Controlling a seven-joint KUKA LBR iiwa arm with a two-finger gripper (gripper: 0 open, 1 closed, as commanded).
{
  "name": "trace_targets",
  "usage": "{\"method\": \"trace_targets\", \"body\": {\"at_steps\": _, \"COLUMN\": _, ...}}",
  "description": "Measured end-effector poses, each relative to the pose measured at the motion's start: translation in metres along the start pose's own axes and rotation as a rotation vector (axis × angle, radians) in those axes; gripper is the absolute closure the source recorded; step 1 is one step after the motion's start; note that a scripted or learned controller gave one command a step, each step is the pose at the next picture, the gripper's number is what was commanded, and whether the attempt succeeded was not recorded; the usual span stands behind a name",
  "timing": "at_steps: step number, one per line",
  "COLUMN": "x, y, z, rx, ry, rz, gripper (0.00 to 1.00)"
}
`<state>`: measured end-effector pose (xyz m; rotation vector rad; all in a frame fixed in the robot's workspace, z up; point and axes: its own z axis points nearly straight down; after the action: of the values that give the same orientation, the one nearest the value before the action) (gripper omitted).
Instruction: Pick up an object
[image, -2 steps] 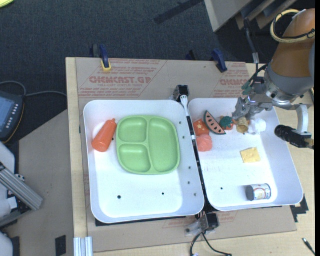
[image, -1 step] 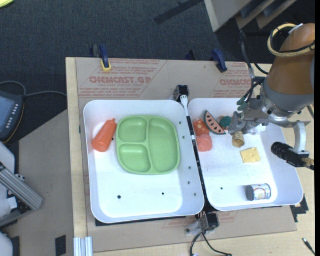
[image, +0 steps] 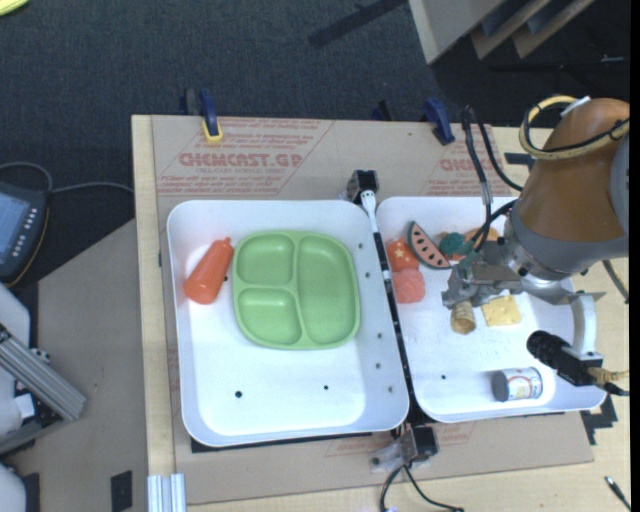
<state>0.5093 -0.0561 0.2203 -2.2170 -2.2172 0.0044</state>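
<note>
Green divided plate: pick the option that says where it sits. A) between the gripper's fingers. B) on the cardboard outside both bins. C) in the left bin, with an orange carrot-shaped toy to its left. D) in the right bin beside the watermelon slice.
C: the green divided plate lies in the left white bin, and the orange carrot-shaped toy lies just to its left.

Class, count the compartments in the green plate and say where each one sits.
3. The green plate lies in the left bin. One compartment is at its upper left, one at its lower left, and one long compartment runs down its right side. None seems hidden.
</note>
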Motion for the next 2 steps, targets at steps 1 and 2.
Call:
{"method": "trace_targets", "body": {"at_steps": 1, "x": 0.013, "y": -0.023, "z": -0.011, "rx": -0.003, "ry": 0.000, "rz": -0.001, "gripper": 1.00}}
{"method": "trace_targets", "body": {"at_steps": 2, "x": 0.026, "y": -0.024, "z": -0.012, "rx": -0.004, "ry": -0.001, "rz": -0.002, "gripper": 1.00}}
